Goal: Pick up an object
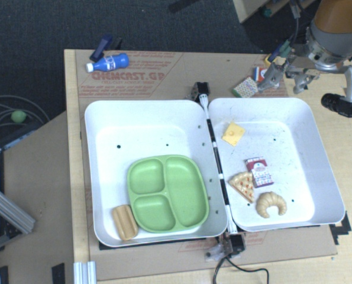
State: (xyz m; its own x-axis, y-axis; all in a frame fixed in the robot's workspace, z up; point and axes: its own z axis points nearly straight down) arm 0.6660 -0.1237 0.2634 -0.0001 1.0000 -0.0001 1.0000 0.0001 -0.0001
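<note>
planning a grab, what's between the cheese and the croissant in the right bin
In the camera view, the red carton and pizza slice lie between the cheese and croissant.

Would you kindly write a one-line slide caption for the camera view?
Claw above right white bin holding yellow cheese wedge, pizza slice, croissant; green divided plate in left bin.

Dark blue carpet (51, 16) around a pale wooden bench (164, 70).

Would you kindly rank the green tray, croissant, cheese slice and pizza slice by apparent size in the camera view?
1. green tray, by far the largest
2. croissant and pizza slice, too alike to rank
3. cheese slice, smallest
</note>
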